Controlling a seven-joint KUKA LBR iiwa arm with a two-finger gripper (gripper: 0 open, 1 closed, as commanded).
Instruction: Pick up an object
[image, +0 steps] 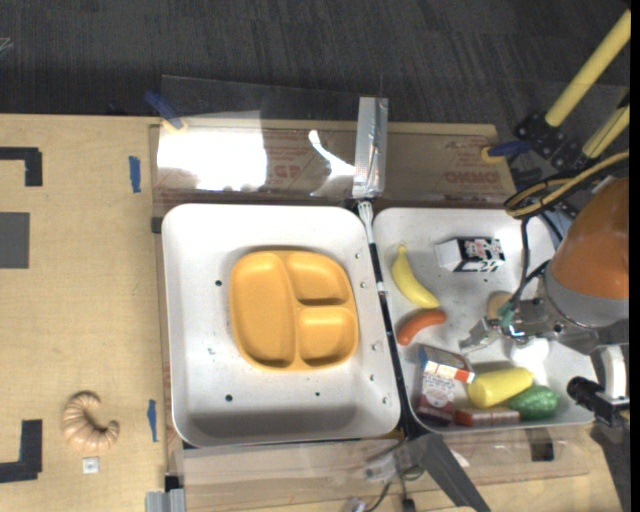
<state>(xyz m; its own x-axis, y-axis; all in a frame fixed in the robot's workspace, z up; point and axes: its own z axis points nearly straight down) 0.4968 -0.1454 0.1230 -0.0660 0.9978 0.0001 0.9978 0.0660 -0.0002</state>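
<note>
My gripper (492, 328) hangs low over the middle of the right bin (455, 222), below the arm's orange band. Just left of it lies an orange-red sausage-shaped toy (421, 323). A yellow banana (410, 280) lies further up and left. Below the gripper a yellow lemon-shaped piece (500, 386) rests beside a green piece (537, 402) and a small red-and-white packet (444, 381). A white box with dark print (470, 253) sits near the bin's far side. I see nothing held in the gripper.
The left bin (190, 300) holds a yellow three-compartment tray (293, 307). A tan curled toy (89, 421) lies on the bench at lower left. Clear plastic sheeting and a metal divider (370, 145) stand behind the bins. Yellow tubing and cables (575, 85) crowd the upper right.
</note>
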